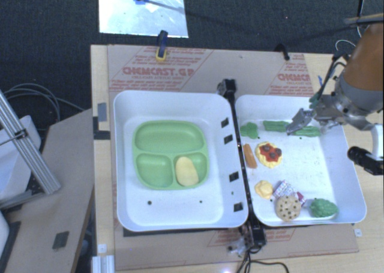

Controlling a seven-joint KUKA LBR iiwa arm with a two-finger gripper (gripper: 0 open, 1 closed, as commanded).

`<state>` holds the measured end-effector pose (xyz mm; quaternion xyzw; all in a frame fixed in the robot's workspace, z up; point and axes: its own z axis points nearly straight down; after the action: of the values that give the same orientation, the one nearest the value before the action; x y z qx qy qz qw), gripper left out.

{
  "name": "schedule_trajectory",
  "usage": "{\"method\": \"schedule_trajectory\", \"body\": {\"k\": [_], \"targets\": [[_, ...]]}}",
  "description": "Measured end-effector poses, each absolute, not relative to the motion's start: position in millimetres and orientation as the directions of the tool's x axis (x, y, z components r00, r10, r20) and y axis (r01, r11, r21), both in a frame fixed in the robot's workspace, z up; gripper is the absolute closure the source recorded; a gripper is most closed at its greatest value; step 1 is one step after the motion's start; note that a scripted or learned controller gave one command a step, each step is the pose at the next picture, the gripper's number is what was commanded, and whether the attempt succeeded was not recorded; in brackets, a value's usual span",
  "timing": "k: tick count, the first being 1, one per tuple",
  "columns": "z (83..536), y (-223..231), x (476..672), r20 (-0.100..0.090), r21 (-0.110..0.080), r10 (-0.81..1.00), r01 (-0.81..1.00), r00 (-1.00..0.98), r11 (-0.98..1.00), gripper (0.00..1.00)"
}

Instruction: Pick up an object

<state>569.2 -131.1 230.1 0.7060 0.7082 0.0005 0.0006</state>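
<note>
Tool (298, 124) low over green bean (275, 125) in right bin (354, 164), likely lining up a grasp; finger state unclear.

Arm (366, 77): enters at right edge. Upper visible segment is a rounded orange-brown band, smooth, no markings legible. Below it, a grey cylindrical wrist section, lighter grey along its lower rim. Thin pale cables loop at the left side of the orange band, running to the wrist. Gripper (298, 125): metallic grey, slim fingers, dark linkage behind them. A separate black rounded part projects at the right edge, nearer. Screws not resolvable.
</note>
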Motion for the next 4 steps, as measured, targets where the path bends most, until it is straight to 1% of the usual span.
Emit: {"method": "schedule_trajectory", "body": {"k": [1,2,3,4], "targets": [[224.6,-82.2,531.3,0.002,-0.002,1.000,1.000,-0.007,0.007,0.00],[108.5,-130.9,568.1,-0.002,-0.001,1.000,1.000,0.001,-0.001,0.00],[84.2,-171.0,633.8,-0.003,0.007,1.000,1.000,-0.004,0.004,0.00],[84.0,-120.7,667.4,0.001,-0.013,1.000,1.000,-0.004,0.004,0.00]]}}
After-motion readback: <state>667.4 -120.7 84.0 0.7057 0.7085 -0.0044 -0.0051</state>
